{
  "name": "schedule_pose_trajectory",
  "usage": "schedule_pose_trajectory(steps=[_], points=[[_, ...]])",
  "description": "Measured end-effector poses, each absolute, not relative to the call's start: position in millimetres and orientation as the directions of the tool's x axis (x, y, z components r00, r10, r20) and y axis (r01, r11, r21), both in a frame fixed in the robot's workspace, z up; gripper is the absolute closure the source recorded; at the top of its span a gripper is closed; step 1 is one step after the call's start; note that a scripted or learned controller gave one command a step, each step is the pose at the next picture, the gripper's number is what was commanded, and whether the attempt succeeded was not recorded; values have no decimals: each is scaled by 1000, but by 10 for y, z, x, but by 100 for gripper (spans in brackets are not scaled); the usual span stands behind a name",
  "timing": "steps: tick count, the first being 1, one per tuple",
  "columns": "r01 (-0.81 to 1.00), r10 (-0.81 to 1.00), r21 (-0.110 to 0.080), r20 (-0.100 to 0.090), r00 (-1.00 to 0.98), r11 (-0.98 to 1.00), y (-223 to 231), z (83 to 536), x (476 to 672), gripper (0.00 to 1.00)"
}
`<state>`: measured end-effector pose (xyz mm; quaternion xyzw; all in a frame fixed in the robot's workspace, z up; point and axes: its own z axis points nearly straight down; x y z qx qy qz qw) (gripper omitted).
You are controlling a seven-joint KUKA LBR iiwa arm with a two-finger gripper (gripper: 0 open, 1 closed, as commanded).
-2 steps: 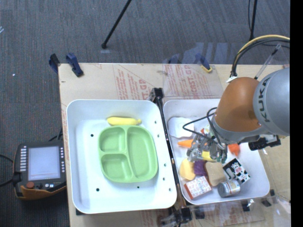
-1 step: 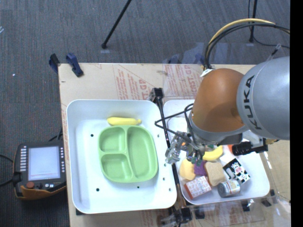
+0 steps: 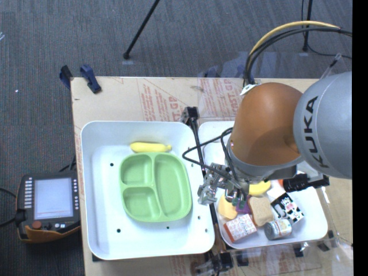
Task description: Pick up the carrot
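My gripper (image 3: 219,192) hangs low over the left edge of the right bin (image 3: 319,223), just above a yellow rounded item (image 3: 228,210). The arm's big orange band (image 3: 267,125) hides most of that bin. A small orange-red sliver (image 3: 280,183) peeks out at the arm's lower edge, beside a yellow banana-like piece (image 3: 260,187). I cannot tell whether that sliver is the carrot. Nothing is visibly held.
The right bin also holds a red-labelled can (image 3: 240,227), a bread slice (image 3: 261,211), a small jar (image 3: 278,229) and a cow-patterned carton (image 3: 290,209). The left bin (image 3: 95,211) holds a green divided plate (image 3: 155,187) and a yellow item (image 3: 150,148).
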<state>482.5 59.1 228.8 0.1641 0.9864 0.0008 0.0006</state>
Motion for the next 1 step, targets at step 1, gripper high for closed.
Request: schedule_pose_trajectory(steps=[1], points=[[319, 319, -1, 1, -948, 948, 600, 2366, 4830, 100]])
